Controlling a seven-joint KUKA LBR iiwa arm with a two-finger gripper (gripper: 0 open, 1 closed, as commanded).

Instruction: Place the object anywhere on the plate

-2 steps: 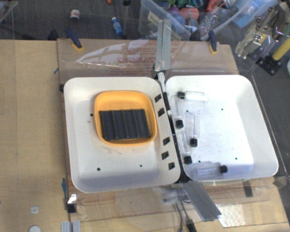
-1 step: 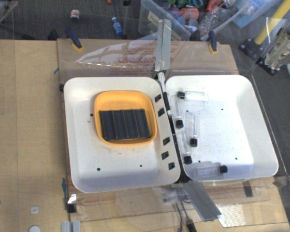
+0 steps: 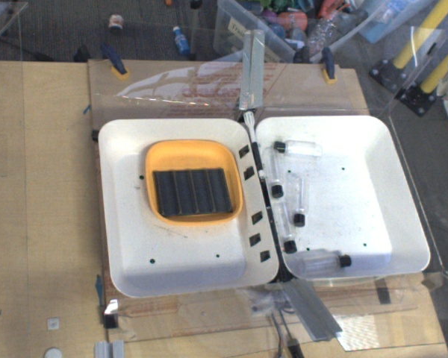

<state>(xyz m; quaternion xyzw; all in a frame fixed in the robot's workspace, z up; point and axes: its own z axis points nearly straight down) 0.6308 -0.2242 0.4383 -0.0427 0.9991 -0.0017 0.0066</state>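
The orange plate (image 3: 194, 181), carrying a dark ribbed block (image 3: 193, 192), sat in the left bin (image 3: 127, 259). Several clear, black-capped tubes (image 3: 297, 148) lay in the right bin (image 3: 388, 237). Judging by this, the pick had not begun; next came reaching for a tube. The gripper's state could not be told.

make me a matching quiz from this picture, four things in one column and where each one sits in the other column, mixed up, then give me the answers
Things:
1. orange plate
2. black ridged block
3. clear tubes with black caps
4. clear box of colourful toys

Places:
A. in the right bin
B. on the floor beyond the bench, at the top of the view
C. in the left bin
D. lying on the plate

Pairs: 1-C, 2-D, 3-A, 4-B
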